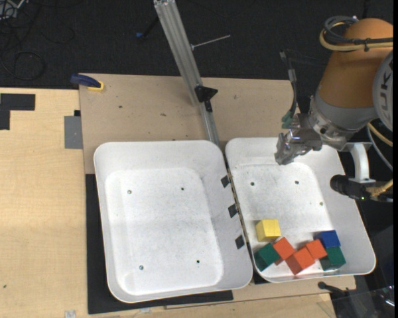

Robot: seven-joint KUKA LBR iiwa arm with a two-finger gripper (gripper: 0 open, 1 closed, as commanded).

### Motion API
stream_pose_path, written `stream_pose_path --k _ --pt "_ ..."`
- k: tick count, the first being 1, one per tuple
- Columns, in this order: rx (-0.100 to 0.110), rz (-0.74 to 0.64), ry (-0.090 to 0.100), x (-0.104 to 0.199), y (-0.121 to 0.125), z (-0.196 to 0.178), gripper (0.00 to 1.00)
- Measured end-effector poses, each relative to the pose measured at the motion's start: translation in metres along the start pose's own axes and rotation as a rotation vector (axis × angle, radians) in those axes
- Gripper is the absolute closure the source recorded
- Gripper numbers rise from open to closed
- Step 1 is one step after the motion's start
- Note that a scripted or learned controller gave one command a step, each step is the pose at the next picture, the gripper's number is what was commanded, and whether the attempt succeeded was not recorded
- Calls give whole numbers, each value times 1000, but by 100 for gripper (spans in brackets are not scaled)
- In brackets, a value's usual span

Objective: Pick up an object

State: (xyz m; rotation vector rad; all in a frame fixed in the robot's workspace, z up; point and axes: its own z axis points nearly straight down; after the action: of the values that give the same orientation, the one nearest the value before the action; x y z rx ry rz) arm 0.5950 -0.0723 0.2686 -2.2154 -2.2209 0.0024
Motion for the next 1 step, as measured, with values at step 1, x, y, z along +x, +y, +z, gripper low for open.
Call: stream_pose_path --k 1 --pt "3 0 0 47 -27 21 100"
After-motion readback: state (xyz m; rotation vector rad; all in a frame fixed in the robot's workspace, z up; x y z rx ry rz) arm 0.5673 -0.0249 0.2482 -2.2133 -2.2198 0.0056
